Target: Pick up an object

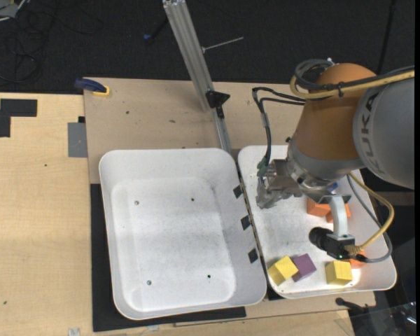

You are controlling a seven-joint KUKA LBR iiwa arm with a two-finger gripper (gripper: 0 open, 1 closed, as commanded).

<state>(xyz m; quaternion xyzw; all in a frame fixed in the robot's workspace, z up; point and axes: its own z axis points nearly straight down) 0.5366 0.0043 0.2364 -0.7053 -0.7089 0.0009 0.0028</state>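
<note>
Currently the gripper (pixel 268 190) sits low over the upper left part of the right bin (pixel 283 231), close to the wall it shares with the left bin (pixel 171 236); its state cannot be told from this angle. Candidate objects lie toward the bin's near edge, below the tool: a yellow block (pixel 283 269) touching a purple block (pixel 304 265), and a second yellow block (pixel 339 272) further right. An orange block (pixel 320 206) lies partly under the wrist. The yellow-purple pair looks nearest.
</note>
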